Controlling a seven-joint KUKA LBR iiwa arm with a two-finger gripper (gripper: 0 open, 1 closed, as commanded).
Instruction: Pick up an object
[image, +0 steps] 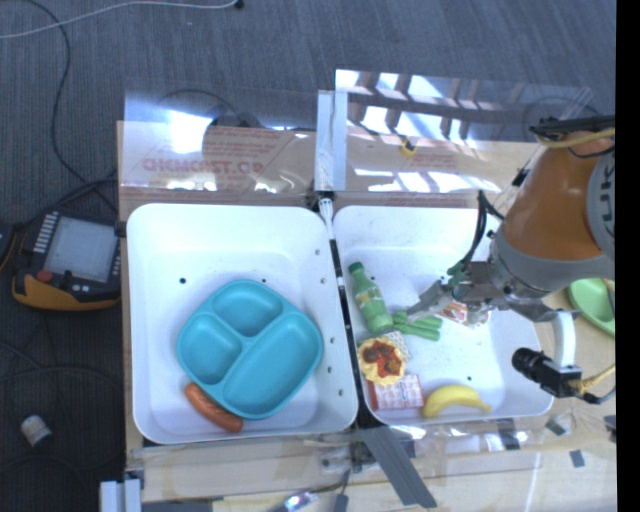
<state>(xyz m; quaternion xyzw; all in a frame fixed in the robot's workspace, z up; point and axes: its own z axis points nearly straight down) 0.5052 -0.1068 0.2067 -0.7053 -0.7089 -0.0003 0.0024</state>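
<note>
One two-finger gripper (452, 296) hangs low over the right-hand shallow white bin (400, 222), at roughly 3 o'clock from that bin's centre, carried by the grey arm with its orange band (558, 205) entering from the right; whether its jaws stand apart or together cannot be told at this slant. Just beneath and beside the gripper lies a small red-and-white crumpled packet (460, 313), with no object visibly between the jaws. At 9 o'clock from the gripper lies a green toy bean pod (418, 325), and beyond it a green plastic bottle with an orange cap (369, 298), near the bin's left wall. At 7 o'clock sit a red-and-yellow toy food piece (381, 355) and, touching it below, a red-and-white flat packet (397, 393). At 6 o'clock a yellow plastic banana (456, 401) rests near the front wall. Across the divider, the left-hand white bin (200, 235) bears a teal three-compartment plastic plate (250, 345), with an orange-red toy sausage (212, 407) tucked at its 7 o'clock edge.
</note>
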